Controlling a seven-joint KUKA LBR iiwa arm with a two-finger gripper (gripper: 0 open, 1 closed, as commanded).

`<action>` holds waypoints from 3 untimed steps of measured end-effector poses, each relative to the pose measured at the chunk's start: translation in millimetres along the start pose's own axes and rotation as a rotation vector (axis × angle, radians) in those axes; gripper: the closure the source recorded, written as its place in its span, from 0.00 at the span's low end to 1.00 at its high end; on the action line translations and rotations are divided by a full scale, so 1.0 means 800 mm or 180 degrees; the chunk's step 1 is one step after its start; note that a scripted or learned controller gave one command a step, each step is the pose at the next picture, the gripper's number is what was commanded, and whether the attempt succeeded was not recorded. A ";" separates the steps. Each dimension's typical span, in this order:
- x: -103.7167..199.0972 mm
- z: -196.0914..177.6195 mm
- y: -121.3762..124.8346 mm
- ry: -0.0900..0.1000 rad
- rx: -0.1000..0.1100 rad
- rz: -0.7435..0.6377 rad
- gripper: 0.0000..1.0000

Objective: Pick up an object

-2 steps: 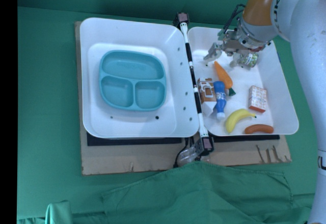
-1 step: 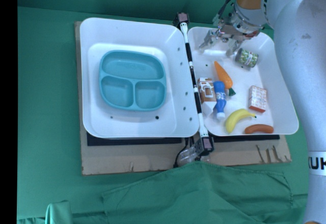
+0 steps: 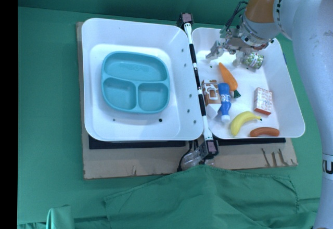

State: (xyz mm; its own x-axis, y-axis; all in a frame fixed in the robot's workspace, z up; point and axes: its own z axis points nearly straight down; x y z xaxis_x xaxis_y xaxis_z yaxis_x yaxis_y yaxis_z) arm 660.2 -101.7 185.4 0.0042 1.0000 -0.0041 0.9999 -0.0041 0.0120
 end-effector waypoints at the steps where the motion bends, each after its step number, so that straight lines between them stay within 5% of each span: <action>1: -0.008 -0.001 -0.042 0.0001 -0.0012 0.0000 0.00; 2: -0.010 -0.019 -0.038 -0.0009 -0.0045 0.0005 1.00; 3: -0.020 -0.076 -0.021 0.0005 0.0008 -0.0007 1.00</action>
State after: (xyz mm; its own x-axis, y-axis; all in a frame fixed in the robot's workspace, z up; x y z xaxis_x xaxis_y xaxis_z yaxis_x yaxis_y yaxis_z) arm 642.9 -117.3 245.8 0.0019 1.0000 -0.0025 1.0000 -0.0019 0.0096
